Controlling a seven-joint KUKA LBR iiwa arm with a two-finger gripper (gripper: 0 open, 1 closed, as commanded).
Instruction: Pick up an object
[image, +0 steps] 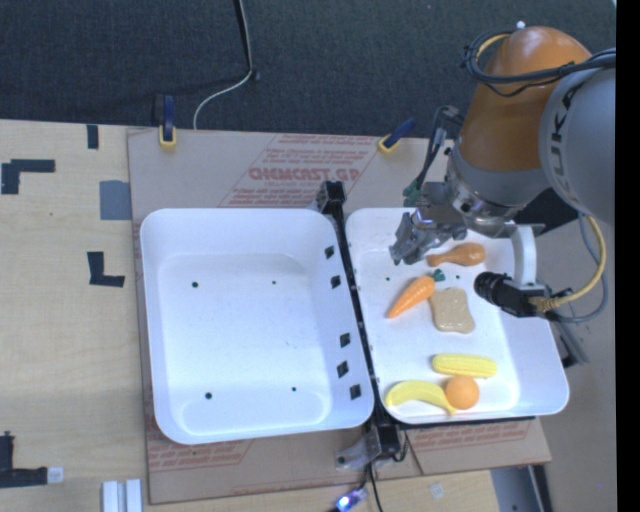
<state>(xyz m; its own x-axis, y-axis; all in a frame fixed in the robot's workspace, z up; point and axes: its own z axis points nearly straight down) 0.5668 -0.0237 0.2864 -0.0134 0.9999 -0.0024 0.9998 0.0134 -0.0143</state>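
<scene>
- The left bin (240, 330) sits beside the right bin (530, 390), and all the action is in the right one, where 6 toy foods lie.
- The arm (520, 100) leans in from the right, its gripper (408, 250) hovering over the bin's upper left part, just above the carrot (412, 296) and just left of the drumstick (456, 256).
- The fingers point down and look slightly parted with nothing between them; the view is too small to say how wide the gap is.
- The banana (415, 396) is the biggest candidate, lying at the front edge and touching the orange ball (461, 392).
- The carrot comes next, tilted with its leafy end toward the gripper; it looks like the nearest target, and a good grasp would close across its thick upper half, not along its length.
- The bread slice (452, 311) lies flat just beside the carrot's top, so the descent should stay left of it.
- The corn cob (464, 366) rests between bread and ball, well apart from the gripper.
- The drumstick is smallest and close: a drift to the right risks nudging it.
</scene>
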